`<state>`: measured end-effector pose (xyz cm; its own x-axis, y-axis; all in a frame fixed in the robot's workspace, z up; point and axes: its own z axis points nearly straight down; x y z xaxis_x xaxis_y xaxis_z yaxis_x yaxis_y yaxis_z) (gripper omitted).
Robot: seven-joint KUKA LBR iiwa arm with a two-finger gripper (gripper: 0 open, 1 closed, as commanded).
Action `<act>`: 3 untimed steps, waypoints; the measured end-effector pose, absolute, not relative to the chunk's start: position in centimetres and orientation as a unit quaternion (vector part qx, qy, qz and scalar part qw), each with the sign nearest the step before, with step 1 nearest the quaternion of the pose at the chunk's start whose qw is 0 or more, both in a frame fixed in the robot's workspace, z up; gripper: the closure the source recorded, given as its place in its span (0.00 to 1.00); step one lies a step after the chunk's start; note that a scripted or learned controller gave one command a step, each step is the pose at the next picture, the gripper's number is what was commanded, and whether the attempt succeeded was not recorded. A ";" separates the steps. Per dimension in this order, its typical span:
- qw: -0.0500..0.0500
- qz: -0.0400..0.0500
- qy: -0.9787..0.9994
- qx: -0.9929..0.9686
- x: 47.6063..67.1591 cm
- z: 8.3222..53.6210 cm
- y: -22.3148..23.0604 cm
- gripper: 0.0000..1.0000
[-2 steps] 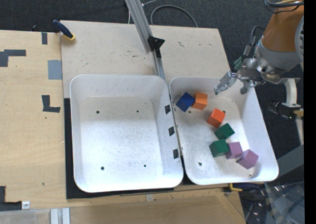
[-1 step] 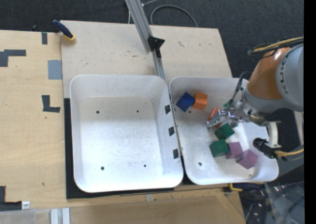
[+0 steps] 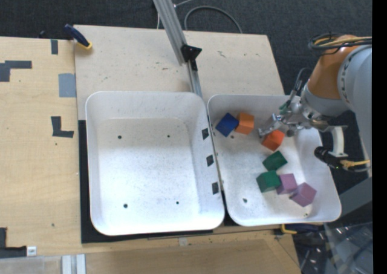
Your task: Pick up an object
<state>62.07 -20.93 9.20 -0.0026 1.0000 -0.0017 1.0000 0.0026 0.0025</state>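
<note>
The right bin (image 3: 314, 146) holds several small blocks. A blue cube (image 3: 227, 124) and an orange cube (image 3: 245, 123) sit side by side near its back left. A red-orange block (image 3: 273, 140) lies in the middle, directly below my gripper (image 3: 273, 126), which hangs low over it on the grey arm reaching in from the right. The gripper's tip partly overlaps the block's top edge. Whether it touches the block is unclear. Toward the front lie two green blocks (image 3: 275, 161) (image 3: 268, 181) and two purple blocks (image 3: 287, 182) (image 3: 303, 194).
The left bin (image 3: 145, 158) stands beside the right one, and a raised rim (image 3: 208, 146) divides them. A metal pole (image 3: 166, 6) slants in from the top to the bins' back edge. The orange-banded arm (image 3: 329, 79) and its cables crowd the right bin's right side.
</note>
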 end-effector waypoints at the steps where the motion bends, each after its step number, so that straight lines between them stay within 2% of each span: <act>1: 0.000 -0.001 0.708 0.707 61.0 9.2 -20.9 0.00; 2: -0.001 -0.001 0.708 0.706 61.1 10.1 -20.8 1.00; 3: 0.004 0.001 0.709 0.705 60.2 9.5 -14.4 1.00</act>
